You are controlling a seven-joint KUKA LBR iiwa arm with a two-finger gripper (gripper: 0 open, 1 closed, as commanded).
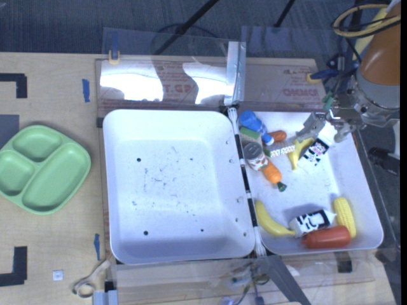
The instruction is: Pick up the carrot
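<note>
Where the right bin (pixel 365 189) is meeting the divider, the carrot (pixel 273 174) is lying on the bin floor in the upper left part, orange with a small green tip pointing down and right. It is sitting free, with nothing gripping it. A small can (pixel 254 154) is resting just beside its upper end, touching or nearly so. Above the can, a blue item (pixel 251 121) and a green item (pixel 252 133) are crowding the bin's top left corner, with a small orange-red piece (pixel 278 136) near them. To the carrot's right, a yellow piece (pixel 299 151) and a black-and-white carton (pixel 316 152) are lying near the end effector (pixel 325 127), which is hanging over the bin's upper right area, well apart from the carrot. Its two fingers are standing apart, with nothing seen between them. Along the lower edge, a banana (pixel 270 222), a second black-and-white carton (pixel 312 220), a corn cob (pixel 344 215) and a red sausage-shaped item (pixel 327 236) are lying close together. The left bin (pixel 127 132) is sitting alongside. A green divided plate (pixel 42 168) is resting on the desk (pixel 44 88) at far left.
</note>
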